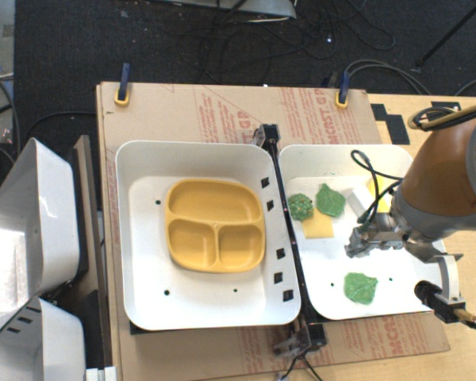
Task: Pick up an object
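**While the arm leans over the right bin**

Two white bins sit side by side. In the left bin point(135, 213) rests a yellow divided tray point(216, 225). Over the right bin point(325, 155) hangs the gripper point(363, 244). Near it lie green leafy pieces point(360, 287), point(330, 200), a green ball point(301, 206) and a yellow slice point(318, 226).

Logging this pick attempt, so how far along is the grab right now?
Done: the arm has reached over the right bin, with the gripper low above its floor. In hand: nothing visible between the fingers. Left: the pick itself. The green leaf piece lies just below the gripper, and the yellow slice and two more green pieces lie loose to its left.
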Controlling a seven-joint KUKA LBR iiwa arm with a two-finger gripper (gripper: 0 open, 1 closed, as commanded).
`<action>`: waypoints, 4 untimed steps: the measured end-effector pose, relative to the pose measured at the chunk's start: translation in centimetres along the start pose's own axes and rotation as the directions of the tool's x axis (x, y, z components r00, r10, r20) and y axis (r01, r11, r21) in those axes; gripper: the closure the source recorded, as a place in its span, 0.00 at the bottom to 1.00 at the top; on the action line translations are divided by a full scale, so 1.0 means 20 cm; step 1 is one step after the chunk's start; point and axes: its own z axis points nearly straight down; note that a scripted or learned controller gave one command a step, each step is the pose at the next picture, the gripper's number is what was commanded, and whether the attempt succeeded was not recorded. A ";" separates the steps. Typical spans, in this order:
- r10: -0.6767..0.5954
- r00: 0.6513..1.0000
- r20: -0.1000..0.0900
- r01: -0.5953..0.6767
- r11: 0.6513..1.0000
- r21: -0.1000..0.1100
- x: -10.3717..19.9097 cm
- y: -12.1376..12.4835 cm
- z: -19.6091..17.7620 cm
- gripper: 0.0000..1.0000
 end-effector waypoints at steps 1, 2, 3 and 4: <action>-0.001 1.000 0.001 0.001 1.000 -0.003 -0.02 -0.01 -0.31 1.00; 0.004 1.000 -0.001 -0.004 1.000 0.005 -0.02 -0.01 -0.18 1.00; -0.004 1.000 -0.002 0.004 1.000 0.003 0.22 0.01 -0.18 1.00; -0.007 1.000 -0.002 0.007 1.000 0.001 0.49 0.11 -0.24 1.00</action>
